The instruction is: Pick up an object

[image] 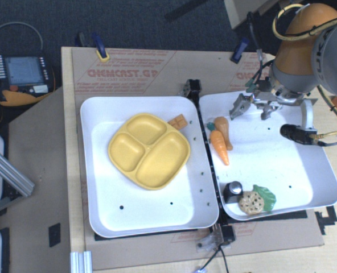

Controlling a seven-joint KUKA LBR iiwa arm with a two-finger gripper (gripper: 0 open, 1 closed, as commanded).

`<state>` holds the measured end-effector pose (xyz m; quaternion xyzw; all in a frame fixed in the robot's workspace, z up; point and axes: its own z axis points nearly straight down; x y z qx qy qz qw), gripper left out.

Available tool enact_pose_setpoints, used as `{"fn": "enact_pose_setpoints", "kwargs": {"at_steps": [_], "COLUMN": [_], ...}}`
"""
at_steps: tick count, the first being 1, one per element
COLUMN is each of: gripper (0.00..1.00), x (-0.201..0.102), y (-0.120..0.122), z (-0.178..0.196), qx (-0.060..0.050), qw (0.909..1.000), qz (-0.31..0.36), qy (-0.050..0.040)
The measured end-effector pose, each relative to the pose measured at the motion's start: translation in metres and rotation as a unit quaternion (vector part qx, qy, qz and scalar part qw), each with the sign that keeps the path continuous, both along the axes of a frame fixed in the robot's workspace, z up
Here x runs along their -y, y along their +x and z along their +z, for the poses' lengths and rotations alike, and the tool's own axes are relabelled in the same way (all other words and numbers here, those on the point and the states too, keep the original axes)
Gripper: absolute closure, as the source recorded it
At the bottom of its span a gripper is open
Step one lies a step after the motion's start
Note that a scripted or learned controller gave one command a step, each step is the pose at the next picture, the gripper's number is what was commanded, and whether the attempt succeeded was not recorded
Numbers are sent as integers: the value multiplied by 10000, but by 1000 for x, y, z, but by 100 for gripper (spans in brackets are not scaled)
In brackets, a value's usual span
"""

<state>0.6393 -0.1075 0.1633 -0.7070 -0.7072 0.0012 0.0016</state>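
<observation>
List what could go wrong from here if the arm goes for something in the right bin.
1. The two carrots lie touching near the bin divider, so a grasp may nudge both or catch the wall.
2. The cookie, green leaf and small black-and-silver object crowd the near edge of the right bin; a pick there could grab the wrong item.
3. The gripper hangs over the bin's far edge with open fingers, well away from everything.

A yellow plate [149, 151] with three parts and a small light brown block [178, 121] lie in one white bin [100, 192], and the other white bin [305, 178] has two orange carrots [220, 141], a spotty tan cookie [250, 202], a green leaf [266, 196] and a black and silver cup [233, 191].
</observation>
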Motion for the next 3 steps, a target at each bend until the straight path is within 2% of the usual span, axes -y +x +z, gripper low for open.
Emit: {"fn": "enact_pose_setpoints", "kwargs": {"at_steps": [1,2,3], "gripper": [0,100,100], "x": [10,10,0], "y": [-1,1,-1], "z": [-55,-41,9], "qx": [-11,25,51], "qw": [10000,10000,10000], "qz": [-8,-5,6], "qy": [1,-6,-10]}}
